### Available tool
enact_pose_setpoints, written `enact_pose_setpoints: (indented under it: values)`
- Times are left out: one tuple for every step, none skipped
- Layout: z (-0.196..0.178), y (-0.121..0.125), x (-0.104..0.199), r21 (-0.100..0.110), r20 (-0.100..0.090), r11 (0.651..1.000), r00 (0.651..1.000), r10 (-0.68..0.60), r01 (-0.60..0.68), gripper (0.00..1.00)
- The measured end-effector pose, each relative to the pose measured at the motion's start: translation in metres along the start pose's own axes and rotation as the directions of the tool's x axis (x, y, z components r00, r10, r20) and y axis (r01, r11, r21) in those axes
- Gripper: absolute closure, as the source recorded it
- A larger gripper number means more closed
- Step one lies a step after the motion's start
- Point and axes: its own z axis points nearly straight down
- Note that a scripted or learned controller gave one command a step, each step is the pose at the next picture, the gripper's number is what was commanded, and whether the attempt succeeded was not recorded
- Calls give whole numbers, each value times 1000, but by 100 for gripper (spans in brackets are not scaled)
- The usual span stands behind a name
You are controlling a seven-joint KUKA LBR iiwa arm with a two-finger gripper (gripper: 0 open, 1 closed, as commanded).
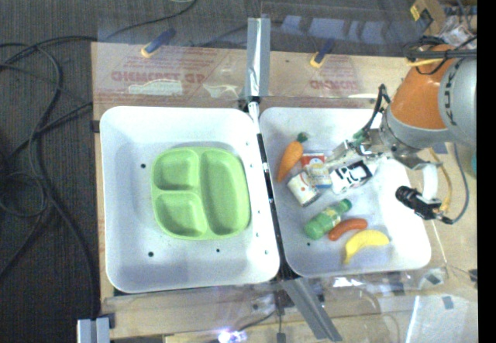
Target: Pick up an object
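Note:
The right bin point(403, 252) holds several toy foods. An orange carrot point(290, 158) lies at its left, near the divider. Next to it are a red and white carton point(312, 159) and a small white bottle point(305, 186). Nearer the front lie a green bottle point(325, 219), a red sausage point(346, 228) and a yellow banana point(365, 243). My gripper point(339, 166) reaches in from the right and sits low, right beside the carton and the white bottle. From this view nothing can be made out in its grasp.
The left bin point(124, 140) carries a green divided tray point(201, 192). A metal rail point(256, 63) stands between the bins at the back. The arm's orange band point(418, 97) hangs over the right bin's far right corner. Black cables point(422, 202) trail by the wrist.

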Motion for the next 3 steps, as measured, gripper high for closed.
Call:
enact_pose_setpoints:
  values:
    - [-2, -27, 12, -4, 16, 997, 997, -73, 73, 0]
    - [10, -4, 53, 25, -4, 993, 993, -114, 114, 0]
    - [12, 6, 74, 34, -9, 975, 975, -220, 220, 0]
